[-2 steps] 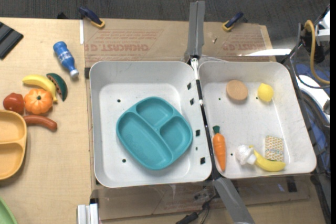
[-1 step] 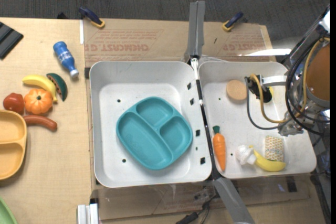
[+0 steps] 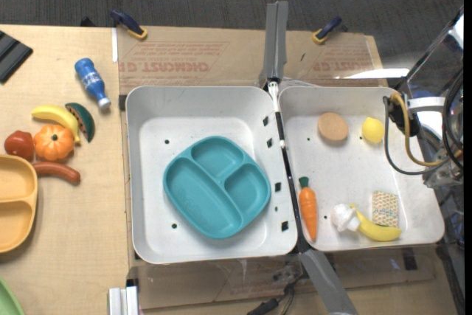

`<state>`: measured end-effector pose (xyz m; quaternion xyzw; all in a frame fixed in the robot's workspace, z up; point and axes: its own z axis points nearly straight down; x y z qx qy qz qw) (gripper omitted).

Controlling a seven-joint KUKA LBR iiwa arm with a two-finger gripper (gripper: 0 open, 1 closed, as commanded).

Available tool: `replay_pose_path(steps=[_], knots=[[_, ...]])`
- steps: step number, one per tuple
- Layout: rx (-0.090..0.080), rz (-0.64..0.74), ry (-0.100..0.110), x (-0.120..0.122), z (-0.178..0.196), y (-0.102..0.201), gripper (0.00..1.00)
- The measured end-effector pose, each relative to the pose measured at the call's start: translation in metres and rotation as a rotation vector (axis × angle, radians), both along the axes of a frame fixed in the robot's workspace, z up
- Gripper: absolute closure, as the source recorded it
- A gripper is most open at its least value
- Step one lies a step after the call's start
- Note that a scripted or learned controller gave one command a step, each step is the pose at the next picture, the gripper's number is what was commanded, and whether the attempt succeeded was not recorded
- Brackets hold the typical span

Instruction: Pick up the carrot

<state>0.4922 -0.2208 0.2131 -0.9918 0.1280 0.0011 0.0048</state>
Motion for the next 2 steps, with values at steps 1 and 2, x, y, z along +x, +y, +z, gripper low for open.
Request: replay_pose_path(steps=[1,2], knots=[[0.002,-0.019,0.0,0.006,0.052,0.051,1.0],[0.002,-0.072,0.006,0.008,0.067,0.09,1.0]])
